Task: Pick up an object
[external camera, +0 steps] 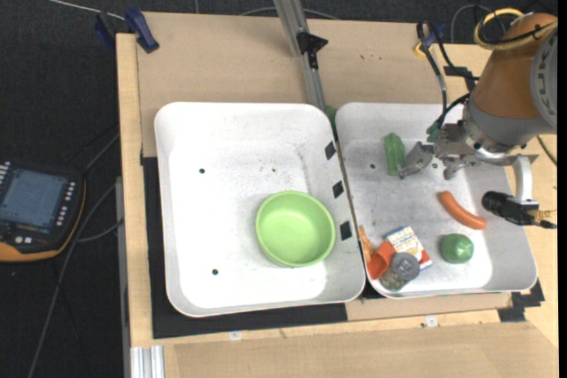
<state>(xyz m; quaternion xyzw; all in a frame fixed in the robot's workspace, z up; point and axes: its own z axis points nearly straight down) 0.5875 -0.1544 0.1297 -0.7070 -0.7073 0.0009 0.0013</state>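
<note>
White bins lay side by side on the surface. Nearest in the right bin [509, 279] sat a green ball [457, 248] and small box [405, 241], then an orange sausage [462, 210]. Beyond, the tool [431, 160] hovered spread beside a green stick [393, 153], nothing pinched; picking remained undone.

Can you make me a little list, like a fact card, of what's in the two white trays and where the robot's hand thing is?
left bin: holds a light green bowl, near its front right corner
right bin: holds five things
back of right bin: green stick-shaped object
middle right: orange sausage-shaped object
front: green ball, small colourful box, round grey object
end effector: over the right bin, just right of the green stick
holding anything: nothing seen between its fingers
</note>
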